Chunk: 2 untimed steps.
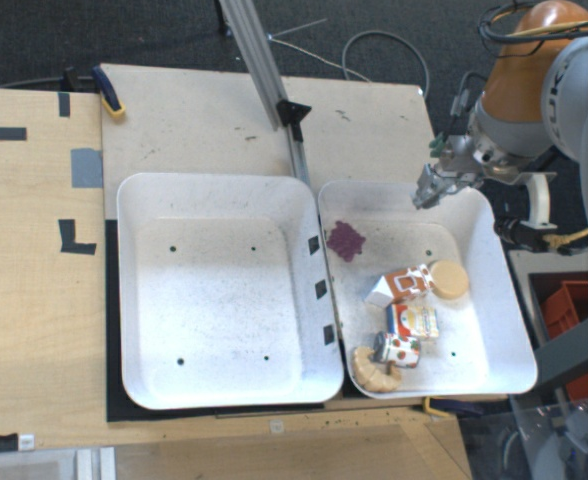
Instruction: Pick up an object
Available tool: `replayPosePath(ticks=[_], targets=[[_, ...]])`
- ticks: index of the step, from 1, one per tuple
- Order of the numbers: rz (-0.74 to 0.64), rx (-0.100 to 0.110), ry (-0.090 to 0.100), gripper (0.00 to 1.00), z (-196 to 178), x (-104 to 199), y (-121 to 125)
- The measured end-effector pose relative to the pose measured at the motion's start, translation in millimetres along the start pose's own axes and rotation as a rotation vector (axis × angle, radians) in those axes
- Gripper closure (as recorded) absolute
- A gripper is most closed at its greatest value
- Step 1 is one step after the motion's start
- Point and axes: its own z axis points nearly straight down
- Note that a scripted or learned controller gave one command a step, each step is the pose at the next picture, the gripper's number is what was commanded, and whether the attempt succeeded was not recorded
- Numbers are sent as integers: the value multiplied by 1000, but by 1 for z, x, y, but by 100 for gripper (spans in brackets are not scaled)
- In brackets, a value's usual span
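Clutter sits at the near edge of the right-hand shallow white plastic bin [494, 268]: a pale tan, lumpy biscuit-like piece [374, 373] lies against the near wall, touching a small red-and-white printed carton [397, 350], with a second red, white and yellow carton [414, 320] just beyond it and a third orange-and-white carton [406, 284] leaning past that. They lie heaped and tilted, as loose things do once tipped into a bin, and that crowding would likely make a clean grasp harder. A round tan disc [450, 280] rests beside the far carton, toward the bin's right wall. Farther on, a small purple crumpled object [346, 239] lies alone on the bin floor near the left wall, well apart from the pile, so it looks the easiest pick. The left-hand white bin [214, 193] adjoins the first along a shared edge. A slanted grey metal post [264, 63] crosses the tan bench [174, 118] beyond. At the right bin's far right corner the grey two-finger gripper [429, 194] hangs over the rim, with nothing visibly between its fingers; I cannot tell whether the jaws are parted or closed. Nothing is picked yet, by my reading.
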Motion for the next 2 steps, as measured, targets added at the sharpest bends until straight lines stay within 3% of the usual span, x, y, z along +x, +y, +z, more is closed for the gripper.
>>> replayPosePath(ticks=[2], targets=[[4,3,-3,100,16,109,10]])
